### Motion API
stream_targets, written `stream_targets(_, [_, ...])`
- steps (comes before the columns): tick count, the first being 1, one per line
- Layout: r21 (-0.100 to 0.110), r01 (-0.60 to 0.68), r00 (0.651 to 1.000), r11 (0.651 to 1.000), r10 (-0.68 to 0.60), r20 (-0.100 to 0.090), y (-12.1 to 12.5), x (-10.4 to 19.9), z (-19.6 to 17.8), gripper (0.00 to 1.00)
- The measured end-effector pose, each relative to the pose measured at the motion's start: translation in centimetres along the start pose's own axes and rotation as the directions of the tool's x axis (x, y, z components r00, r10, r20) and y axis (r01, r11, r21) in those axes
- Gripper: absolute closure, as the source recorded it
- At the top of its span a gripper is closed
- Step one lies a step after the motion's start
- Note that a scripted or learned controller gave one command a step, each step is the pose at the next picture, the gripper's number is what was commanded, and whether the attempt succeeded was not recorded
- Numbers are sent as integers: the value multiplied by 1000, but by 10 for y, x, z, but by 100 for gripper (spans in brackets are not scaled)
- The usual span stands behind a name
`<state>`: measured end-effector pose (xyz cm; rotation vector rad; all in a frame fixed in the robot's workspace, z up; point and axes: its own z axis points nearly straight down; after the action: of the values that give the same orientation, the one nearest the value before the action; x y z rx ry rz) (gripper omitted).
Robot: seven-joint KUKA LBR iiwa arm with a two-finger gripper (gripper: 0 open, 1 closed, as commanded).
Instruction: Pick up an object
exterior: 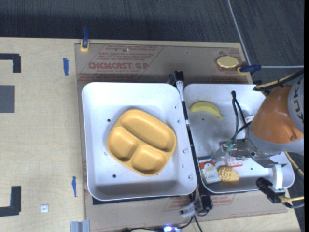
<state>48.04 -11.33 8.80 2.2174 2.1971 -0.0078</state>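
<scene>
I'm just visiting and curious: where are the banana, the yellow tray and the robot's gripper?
banana (206,109): camera view, middle of its curve.
yellow tray (140,141): camera view, central ridge between compartments.
gripper (228,151): camera view, at its tips.

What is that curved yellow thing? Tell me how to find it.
Look in the right-hand white bin, toward its far left corner. There lies a banana, alone on bare white floor. Unlike the small items near the front edge, it is plain yellow and crescent-shaped.

A smooth, glossy yellow plastic tray (140,141) is seen in a matt white bin (96,129); the surface (38,144) looks like pale wood.
</scene>
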Motion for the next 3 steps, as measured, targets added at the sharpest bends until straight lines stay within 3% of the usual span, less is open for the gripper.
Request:
stream_targets(2, [-4, -6, 1000, 1000, 6, 9, 0, 5, -1, 0])
stream_targets(3, [-7, 2, 1000, 1000, -2, -3, 3, 13, -11, 100])
